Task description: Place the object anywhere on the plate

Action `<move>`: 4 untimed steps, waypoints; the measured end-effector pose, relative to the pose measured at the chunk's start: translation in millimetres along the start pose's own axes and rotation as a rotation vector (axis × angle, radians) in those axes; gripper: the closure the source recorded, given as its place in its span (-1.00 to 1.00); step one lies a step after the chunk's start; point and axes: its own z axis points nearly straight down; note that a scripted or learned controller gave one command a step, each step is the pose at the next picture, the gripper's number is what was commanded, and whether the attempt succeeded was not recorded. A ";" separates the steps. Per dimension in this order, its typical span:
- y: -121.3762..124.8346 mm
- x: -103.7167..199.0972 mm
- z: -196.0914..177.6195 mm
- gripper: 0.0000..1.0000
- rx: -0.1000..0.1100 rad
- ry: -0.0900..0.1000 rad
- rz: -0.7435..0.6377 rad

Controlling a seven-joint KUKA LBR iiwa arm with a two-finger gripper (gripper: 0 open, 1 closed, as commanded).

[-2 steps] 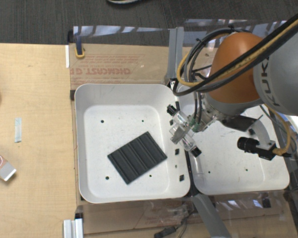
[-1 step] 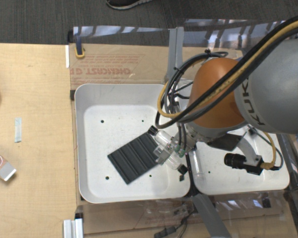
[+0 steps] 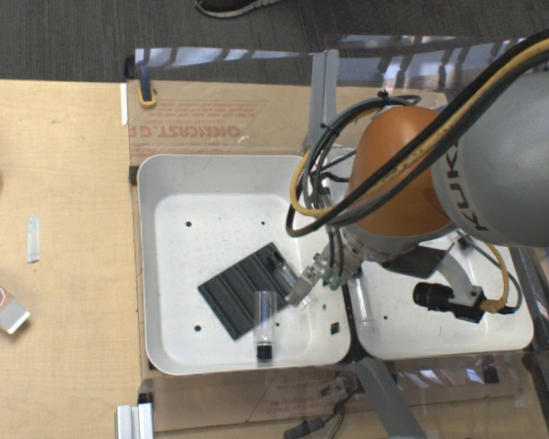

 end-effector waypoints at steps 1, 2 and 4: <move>88.1 -35.2 43.9 -1.00 -0.001 -0.002 0.301; 144.4 -72.4 67.0 -1.00 -0.001 -0.003 0.705; 219.9 -16.3 -10.3 1.00 -0.003 -0.009 -0.009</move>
